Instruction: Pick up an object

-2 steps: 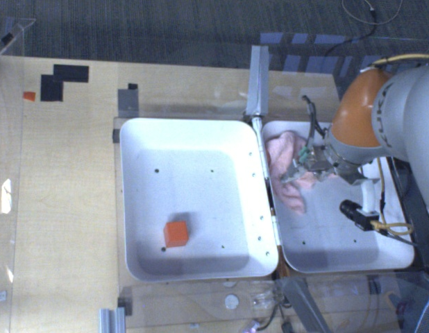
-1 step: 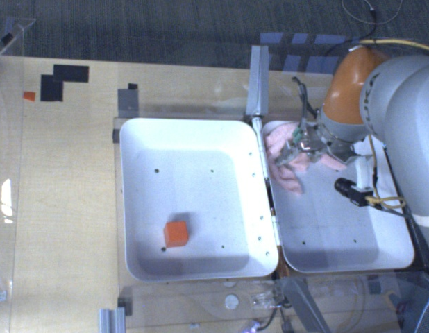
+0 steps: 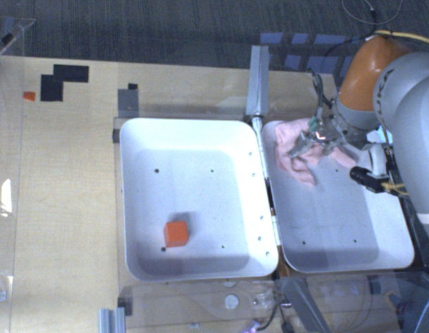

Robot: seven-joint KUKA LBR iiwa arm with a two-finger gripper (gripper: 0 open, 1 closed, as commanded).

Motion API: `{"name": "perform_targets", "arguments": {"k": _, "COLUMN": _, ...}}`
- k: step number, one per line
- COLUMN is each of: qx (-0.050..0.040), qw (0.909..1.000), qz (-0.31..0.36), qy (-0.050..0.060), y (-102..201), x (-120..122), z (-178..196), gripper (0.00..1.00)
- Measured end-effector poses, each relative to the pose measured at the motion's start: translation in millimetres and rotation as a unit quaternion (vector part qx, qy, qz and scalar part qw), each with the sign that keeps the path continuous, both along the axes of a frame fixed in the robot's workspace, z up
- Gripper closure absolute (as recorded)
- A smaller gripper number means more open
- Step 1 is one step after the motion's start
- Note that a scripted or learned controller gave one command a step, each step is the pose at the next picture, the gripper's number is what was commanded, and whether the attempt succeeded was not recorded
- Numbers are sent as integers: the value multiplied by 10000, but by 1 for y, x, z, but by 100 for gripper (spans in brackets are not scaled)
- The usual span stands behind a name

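Pink cloth (image 3: pixel 295 152) lies crumpled in the far left corner of the right bin (image 3: pixel 353 252), one fold trailing toward the near side along the bin floor. Over it the gripper (image 3: pixel 313 139) sits low, at or just above the rumpled fabric, with the grey arm (image 3: pixel 409 109) and its orange band (image 3: pixel 362 66) reaching in from the right; whether the pincer is spread or closed cannot be made out, nor whether any cloth is caught in it. Well apart from this, an orange block (image 3: pixel 176 234) rests on the floor of the left bin (image 3: pixel 141 137), toward its near left part. Both bins stand side by side on the pale wooden bench (image 3: pixel 55 207)
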State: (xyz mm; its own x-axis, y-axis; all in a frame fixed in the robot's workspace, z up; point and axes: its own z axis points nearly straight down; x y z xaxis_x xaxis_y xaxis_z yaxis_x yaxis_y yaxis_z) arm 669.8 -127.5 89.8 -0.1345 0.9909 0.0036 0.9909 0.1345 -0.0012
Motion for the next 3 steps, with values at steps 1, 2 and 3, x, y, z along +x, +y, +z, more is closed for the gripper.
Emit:
{"name": "perform_targets", "arguments": {"k": 1, "qx": -28, "qw": 9997, "qz": 232, "qy": -84, "y": 28, "x": -20, "z": 2, "gripper": 0}}
{"name": "perform_targets", "arguments": {"k": 2, "qx": 11, "qw": 9991, "qz": 414, "qy": 21, "y": -2, "x": -1, "z": 0, "gripper": 0}}
{"name": "perform_targets", "arguments": {"k": 3, "qx": -50, "qw": 9919, "qz": 1271, "qy": 16, "y": 28, "x": -6, "z": 1, "gripper": 0}}
